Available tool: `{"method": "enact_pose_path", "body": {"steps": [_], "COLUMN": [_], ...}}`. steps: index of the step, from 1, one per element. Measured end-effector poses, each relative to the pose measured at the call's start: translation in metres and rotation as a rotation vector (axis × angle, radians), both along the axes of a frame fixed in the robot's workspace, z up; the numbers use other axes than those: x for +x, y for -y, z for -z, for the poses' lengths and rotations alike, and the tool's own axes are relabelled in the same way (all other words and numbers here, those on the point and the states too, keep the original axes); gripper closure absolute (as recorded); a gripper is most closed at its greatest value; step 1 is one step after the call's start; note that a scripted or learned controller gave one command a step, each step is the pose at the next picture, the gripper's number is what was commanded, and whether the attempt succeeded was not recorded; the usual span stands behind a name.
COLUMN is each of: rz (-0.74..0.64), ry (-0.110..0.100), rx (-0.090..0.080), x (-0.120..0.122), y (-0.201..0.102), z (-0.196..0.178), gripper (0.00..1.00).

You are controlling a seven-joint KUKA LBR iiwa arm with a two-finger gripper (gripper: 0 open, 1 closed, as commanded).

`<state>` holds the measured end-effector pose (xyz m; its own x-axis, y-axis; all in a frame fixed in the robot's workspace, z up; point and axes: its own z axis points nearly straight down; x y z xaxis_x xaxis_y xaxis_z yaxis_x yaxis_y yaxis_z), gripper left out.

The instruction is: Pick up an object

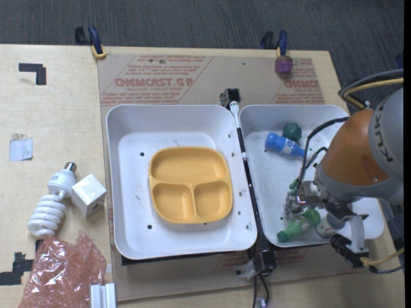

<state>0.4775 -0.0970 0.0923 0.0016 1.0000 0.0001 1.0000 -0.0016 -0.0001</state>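
Camera view: end effector [300,204] low in right bin [270,172], grip state unclear.
Green bottle [297,226]: likely light, stiff, slippery; grasp mid-body.

My pale wooden desk [51,133] stood on dark grey carpet [192,11], a brown printed board [167,76] clamped on top.
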Motion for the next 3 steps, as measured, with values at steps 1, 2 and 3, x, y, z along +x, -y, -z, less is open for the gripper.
{"method": "enact_pose_path", "body": {"steps": [1,2,3], "rz": [0.002,-0.002,-0.003], "ry": [0.002,0.002,0.002], "rx": [-0.001,-0.001,-0.001], "x": [0.001,0.001,0.001], "y": [0.001,-0.072,-0.072], "z": [-0.010,-0.100,-0.100], "gripper": [1.00,1.00,0.00]}}
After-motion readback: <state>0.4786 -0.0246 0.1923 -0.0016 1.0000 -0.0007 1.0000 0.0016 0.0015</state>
